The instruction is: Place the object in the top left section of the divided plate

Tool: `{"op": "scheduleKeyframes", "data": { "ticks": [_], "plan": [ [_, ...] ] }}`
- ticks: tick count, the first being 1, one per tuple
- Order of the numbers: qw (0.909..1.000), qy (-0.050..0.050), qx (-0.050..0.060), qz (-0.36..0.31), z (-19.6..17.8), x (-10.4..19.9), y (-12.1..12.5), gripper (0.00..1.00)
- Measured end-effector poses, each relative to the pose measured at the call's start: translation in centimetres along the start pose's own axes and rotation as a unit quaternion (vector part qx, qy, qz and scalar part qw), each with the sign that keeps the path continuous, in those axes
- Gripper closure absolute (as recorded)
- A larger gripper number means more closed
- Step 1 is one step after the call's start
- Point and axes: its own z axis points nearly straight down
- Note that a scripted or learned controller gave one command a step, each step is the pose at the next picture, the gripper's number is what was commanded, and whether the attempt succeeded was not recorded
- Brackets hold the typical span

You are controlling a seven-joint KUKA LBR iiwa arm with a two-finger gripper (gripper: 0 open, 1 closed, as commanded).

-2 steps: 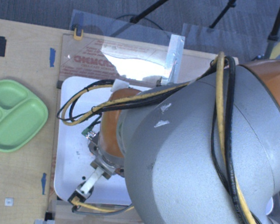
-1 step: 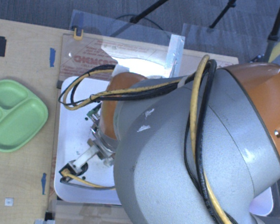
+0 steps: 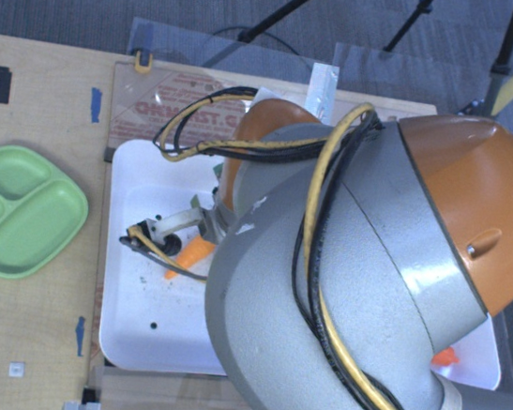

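Note:
A green divided plate (image 3: 19,211) lies on the wooden bench at the left, outside the bins, with nothing in its three sections. Its top left section (image 3: 17,170) is the small one at the far side. An orange carrot-like object (image 3: 194,255) lies in the left white bin (image 3: 131,324), near the bin's middle. My gripper (image 3: 198,231) hangs low over the bin, right at the orange object's upper end. The bulky grey arm hides most of the gripper, so I cannot make out whether it touches or holds the object.
The arm covers the right half of the view and much of the right bin. A small orange piece (image 3: 443,356) peeks out in the right bin (image 3: 484,369). Dark specks dot the left bin's floor. Blue tape marks (image 3: 96,103) sit on the bench.

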Motion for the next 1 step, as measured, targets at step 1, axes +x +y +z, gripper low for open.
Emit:
{"op": "scheduleKeyframes", "data": {
  "ticks": [1],
  "plan": [
    [0.9982, -0.004, -0.002, 0.060, -9.64, 2.48, 11.34, 1.00]
  ]
}}
